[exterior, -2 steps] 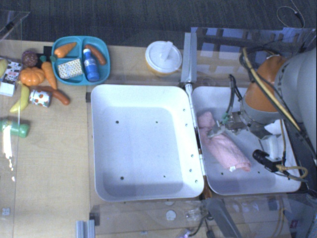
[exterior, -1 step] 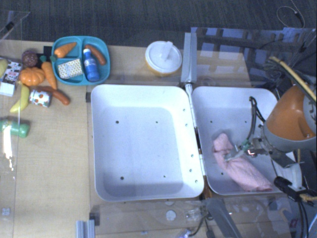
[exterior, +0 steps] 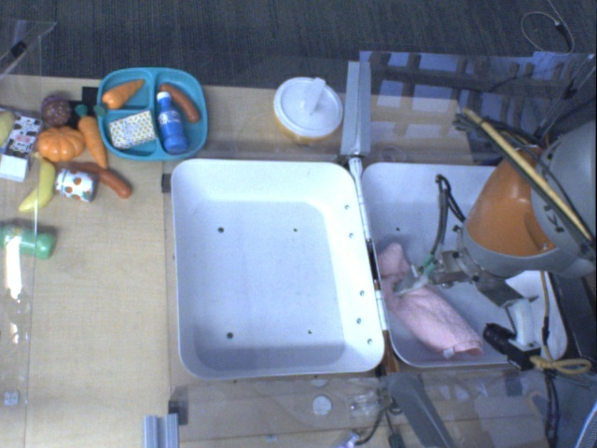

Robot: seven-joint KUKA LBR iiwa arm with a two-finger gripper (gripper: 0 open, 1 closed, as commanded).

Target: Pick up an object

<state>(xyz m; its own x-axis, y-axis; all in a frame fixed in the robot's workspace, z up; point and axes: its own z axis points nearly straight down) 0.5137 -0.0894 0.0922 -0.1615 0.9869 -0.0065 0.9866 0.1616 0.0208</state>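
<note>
Gripper [exterior: 417,276] was down on the pink cloth [exterior: 431,320] by the right bin's [exterior: 410,180] left wall — grip unclear, nothing lifted yet.

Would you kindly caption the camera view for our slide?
Gripper lowered over a pink cloth in the right bin.

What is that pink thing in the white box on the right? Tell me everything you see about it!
The pink thing looks like a soft, crumpled cloth or plush piece, pale pink all over. It lies flat and stretched slantwise on the floor of the right bin, from near the bin's left wall down toward its front edge. One end bunches up into a small lump; the other spreads wider. The gripper sits right at its upper part, seemingly touching it, though a grip can't be confirmed.
</note>
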